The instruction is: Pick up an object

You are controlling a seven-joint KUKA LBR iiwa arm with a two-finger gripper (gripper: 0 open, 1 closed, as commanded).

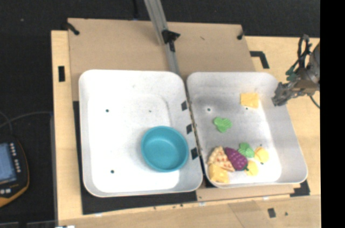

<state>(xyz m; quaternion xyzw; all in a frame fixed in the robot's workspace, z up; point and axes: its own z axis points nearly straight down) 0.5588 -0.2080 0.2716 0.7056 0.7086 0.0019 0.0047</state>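
Claw [281, 93], grip state unclear, hangs over right bin's [280, 130] right rim, near yellow piece [249, 100]

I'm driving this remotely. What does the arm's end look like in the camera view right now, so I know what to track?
At the right bin's upper right rim sits a small, dark grey gripper, blocky and metallic-looking. Behind it, thin dark cables loop upward beside the wrist. It is too small and blurred to make out markings or finger detail.

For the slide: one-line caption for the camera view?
Gripper at right bin's far edge, near the yellow block; blue bowl in left bin.
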